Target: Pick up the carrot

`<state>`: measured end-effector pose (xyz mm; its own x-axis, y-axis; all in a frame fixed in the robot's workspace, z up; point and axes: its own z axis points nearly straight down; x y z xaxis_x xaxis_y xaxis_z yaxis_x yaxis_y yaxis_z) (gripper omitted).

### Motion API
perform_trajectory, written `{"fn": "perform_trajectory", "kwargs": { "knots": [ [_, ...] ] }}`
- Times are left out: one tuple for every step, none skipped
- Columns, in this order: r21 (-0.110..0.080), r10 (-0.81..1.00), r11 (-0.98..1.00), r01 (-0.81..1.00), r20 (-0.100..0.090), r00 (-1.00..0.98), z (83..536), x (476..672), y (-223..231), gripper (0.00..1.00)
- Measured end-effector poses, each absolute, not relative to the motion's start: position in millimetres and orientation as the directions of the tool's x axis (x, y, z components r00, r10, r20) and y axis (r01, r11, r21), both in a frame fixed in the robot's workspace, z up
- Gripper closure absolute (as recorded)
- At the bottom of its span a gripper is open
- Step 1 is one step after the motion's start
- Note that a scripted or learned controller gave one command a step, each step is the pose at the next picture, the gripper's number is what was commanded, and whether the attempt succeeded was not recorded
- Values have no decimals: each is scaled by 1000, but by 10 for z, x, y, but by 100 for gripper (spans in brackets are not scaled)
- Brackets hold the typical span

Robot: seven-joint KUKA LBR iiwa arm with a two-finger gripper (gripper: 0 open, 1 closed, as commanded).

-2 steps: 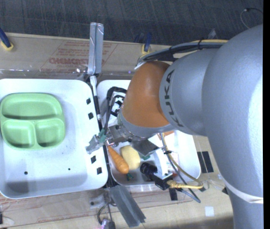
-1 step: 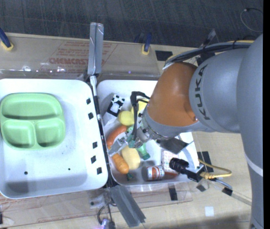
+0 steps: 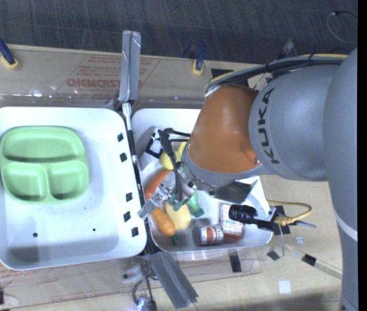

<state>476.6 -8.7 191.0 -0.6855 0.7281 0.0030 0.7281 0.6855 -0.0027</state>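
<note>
Orange carrot point(image 3: 164, 223) lies at gripper's point(image 3: 172, 198) 7 o'clock, ungrasped; claw state unclear. Approach step; next: descend, close.

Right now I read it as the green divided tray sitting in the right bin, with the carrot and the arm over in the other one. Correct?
Not quite. The camera view shows the green divided tray in the left bin, not the right. The carrot lies in the right bin, where the arm reaches in.
</note>
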Motion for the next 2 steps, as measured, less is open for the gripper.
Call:
{"fn": "perform_trajectory", "kwargs": {
  "knots": [
    [-5,681,732,681,4,-732,1343,4746,1305,0],
    [0,550,835,550,-1,-835,1923,5587,657,0]
  ]
}}
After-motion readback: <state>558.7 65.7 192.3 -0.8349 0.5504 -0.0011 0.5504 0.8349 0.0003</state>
